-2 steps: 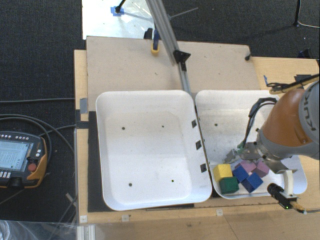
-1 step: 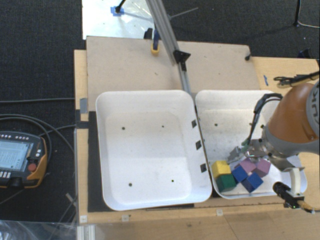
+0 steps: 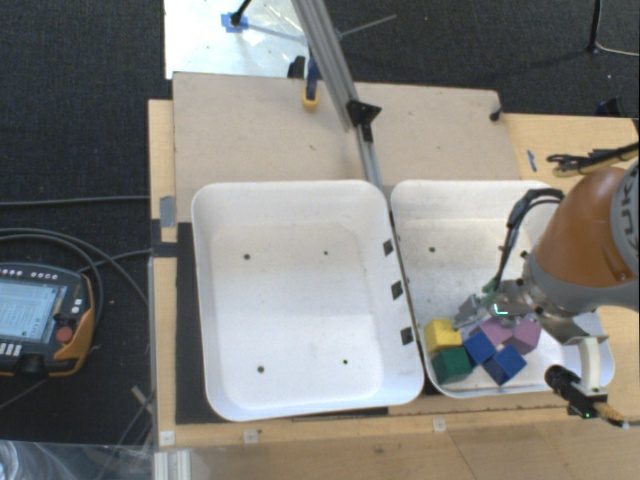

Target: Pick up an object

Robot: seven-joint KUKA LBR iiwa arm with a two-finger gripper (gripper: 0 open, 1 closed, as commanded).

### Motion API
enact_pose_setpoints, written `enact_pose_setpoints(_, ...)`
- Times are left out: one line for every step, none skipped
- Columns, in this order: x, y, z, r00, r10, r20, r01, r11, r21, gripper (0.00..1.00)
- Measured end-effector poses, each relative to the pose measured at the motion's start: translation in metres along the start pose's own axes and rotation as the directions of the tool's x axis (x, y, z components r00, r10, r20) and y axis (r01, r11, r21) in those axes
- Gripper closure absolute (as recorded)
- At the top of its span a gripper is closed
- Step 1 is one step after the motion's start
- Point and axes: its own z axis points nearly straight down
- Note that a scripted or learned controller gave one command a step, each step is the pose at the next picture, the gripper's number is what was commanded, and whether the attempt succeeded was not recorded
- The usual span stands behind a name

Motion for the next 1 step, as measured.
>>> enact_pose_setpoints(-0.0775, 0.0049, 0.0248, 1.000, 0.003, 0.015, -0.002, 1.000, -0.021, 0.00)
